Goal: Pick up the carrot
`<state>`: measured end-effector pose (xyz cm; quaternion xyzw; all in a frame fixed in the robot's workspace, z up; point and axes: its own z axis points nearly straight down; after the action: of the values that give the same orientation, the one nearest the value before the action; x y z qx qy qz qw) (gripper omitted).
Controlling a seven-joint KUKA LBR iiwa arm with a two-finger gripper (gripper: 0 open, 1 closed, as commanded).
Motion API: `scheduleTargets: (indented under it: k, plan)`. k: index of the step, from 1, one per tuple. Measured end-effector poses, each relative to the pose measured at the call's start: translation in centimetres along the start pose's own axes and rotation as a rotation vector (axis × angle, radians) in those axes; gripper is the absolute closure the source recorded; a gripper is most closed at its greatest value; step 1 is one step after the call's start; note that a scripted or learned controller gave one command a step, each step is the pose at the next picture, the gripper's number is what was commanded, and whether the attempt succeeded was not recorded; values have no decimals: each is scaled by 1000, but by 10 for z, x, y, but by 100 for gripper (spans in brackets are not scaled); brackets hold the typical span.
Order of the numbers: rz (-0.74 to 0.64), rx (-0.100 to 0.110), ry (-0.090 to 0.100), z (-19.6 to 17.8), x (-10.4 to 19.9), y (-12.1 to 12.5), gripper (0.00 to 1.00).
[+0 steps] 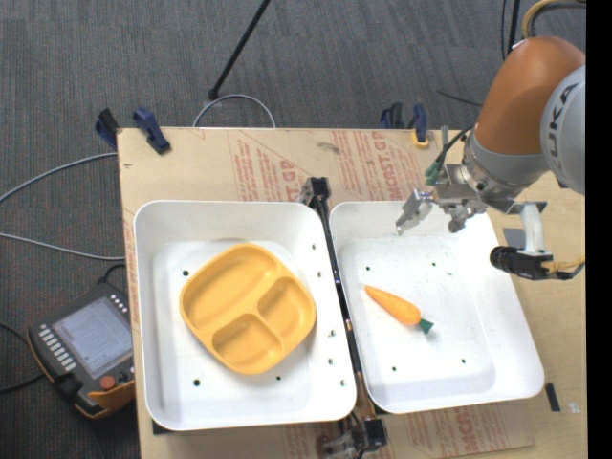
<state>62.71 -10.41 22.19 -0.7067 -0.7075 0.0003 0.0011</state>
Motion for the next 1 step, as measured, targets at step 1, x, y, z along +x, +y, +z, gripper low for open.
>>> scheduleTargets:
  k: [1]
  plan:
    - [2,1,0,120,14,-36,0]
